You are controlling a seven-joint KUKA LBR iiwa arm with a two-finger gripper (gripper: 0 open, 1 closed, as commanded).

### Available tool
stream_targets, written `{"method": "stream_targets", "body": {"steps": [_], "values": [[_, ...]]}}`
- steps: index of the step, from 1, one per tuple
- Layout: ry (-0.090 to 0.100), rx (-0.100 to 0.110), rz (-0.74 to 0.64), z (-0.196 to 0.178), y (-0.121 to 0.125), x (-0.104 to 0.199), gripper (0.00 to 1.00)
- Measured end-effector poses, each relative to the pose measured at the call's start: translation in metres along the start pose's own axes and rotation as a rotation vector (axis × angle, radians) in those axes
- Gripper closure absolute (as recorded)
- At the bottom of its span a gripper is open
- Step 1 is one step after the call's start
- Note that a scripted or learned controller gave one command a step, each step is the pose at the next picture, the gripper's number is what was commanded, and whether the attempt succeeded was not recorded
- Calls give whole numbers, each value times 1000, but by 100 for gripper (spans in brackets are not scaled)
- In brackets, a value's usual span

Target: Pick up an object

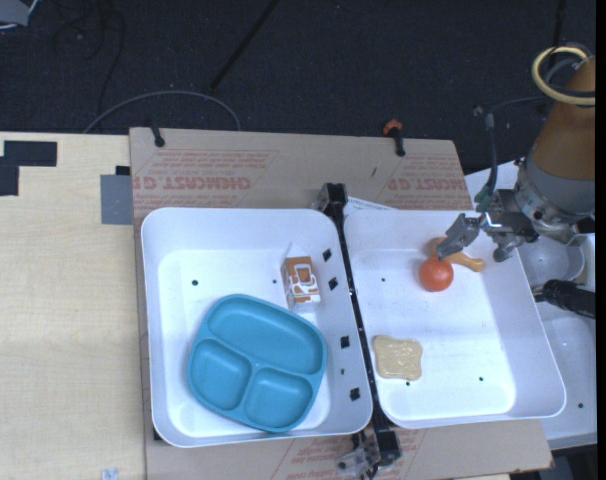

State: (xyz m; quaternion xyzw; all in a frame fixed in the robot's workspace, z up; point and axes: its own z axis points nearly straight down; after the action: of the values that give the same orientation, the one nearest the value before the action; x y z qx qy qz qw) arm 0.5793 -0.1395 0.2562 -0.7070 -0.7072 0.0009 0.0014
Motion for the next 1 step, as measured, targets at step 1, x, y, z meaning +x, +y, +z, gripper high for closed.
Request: {"method": "stream_targets", "body": {"steps": [1], "values": [[1,6,0,62,-2,8,0]]}}
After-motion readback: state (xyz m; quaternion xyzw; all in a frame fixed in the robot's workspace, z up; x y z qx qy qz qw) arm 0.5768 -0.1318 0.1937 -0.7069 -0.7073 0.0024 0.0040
